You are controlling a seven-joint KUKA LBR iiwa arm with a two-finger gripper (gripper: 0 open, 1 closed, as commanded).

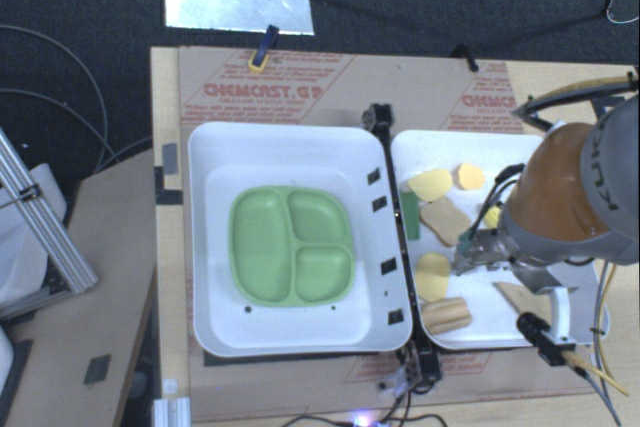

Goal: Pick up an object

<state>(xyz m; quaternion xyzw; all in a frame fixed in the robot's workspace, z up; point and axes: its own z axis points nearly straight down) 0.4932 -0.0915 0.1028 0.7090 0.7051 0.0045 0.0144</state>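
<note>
The right bin point(470, 335) holds several food-like pieces: a yellow piece point(432, 184) and a small yellow round point(470, 177) at the back, a tan slab point(444, 220) in the middle, a pale yellow piece point(432, 275) lower down, a brown cylinder point(446, 316) near the front wall, and a tan wedge point(517, 295) by the arm. My gripper point(470, 253) hangs low over the bin between the tan slab and the pale yellow piece. The orange-banded wrist point(560, 195) covers much of the bin's right side.
The left bin point(210, 215) holds a green divided plate point(292, 245). A black divider with clips point(392, 215) runs between the bins. Cables and a black bracket point(545, 340) sit at the arm's front right. A metal frame point(40, 235) stands to the far left.
</note>
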